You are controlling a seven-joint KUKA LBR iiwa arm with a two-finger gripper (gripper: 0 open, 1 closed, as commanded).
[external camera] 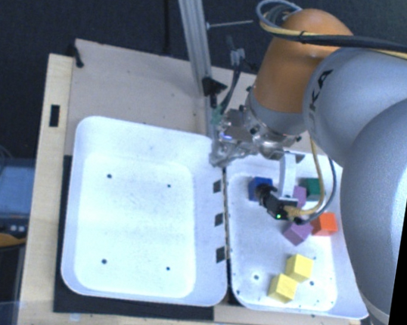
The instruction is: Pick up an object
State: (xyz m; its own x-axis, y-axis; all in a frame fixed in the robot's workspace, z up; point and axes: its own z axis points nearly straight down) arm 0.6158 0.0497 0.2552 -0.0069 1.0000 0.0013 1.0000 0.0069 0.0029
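My gripper [225, 151] hangs under the orange wrist band, over the back left corner of the right bin [318, 306], close to the divider between the two bins. Just right of it, inside that bin, lies a blue block [259, 184]. Further right lie a green block [309, 186], a purple block [297, 232] and an orange block [324, 224]. Two yellow blocks [299, 267] [283, 288] sit near the bin's front. I see nothing held under the gripper.
The left bin [92, 140] lies beside the right one. A slanted metal rail [193, 34] rises behind the gripper. The big grey arm covers the right bin's right side. A handheld pendant [0, 198] lies off the bench at the left.
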